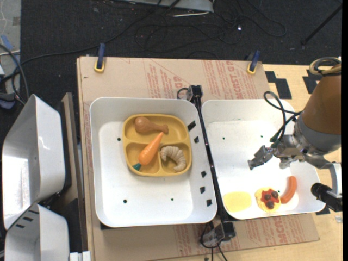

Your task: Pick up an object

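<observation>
Camera view, left bin (109, 200): yellow divided plate (129, 145) holding a drumstick (150, 125), a carrot (151, 149) lying diagonally with its tip up-right, and a shrimp (174, 156). Right bin (239, 113): gripper (260, 158), finger state cannot be told, above a yellow disc (237, 201), a red-topped piece (268, 198) and an orange sausage (289, 189), long axis tilted up-right.

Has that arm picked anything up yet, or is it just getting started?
Nothing looks picked up yet. The gripper hangs over bare floor of the right bin. The toy sausage, small pizza and yellow disc lie nearby. Reaching, grasping and lifting remain.
</observation>
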You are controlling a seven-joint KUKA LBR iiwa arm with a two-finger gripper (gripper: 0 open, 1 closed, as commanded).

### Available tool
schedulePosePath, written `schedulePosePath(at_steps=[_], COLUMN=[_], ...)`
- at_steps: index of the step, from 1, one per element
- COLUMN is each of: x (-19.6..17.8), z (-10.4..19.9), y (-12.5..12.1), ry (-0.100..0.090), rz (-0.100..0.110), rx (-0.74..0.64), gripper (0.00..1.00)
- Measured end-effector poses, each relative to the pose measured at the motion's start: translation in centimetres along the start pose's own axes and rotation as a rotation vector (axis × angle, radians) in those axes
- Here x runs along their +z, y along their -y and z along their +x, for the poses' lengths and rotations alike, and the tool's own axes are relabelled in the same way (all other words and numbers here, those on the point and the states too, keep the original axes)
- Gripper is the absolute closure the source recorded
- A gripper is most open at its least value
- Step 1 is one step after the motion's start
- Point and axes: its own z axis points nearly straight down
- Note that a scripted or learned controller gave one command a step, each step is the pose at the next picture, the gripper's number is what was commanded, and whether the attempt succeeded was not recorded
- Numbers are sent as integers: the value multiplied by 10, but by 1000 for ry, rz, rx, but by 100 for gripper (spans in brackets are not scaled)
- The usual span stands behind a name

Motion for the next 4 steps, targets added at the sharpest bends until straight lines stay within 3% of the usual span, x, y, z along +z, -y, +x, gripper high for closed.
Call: schedulePosePath(at_steps=[1, 3, 4], x=[-6, 116, 123], z=[0, 14, 15], y=[-3, -5, -5], ry=[2, 0, 1], rz=[-13, -7, -11], rx=[-3, -1, -1], gripper=[0, 0, 0])
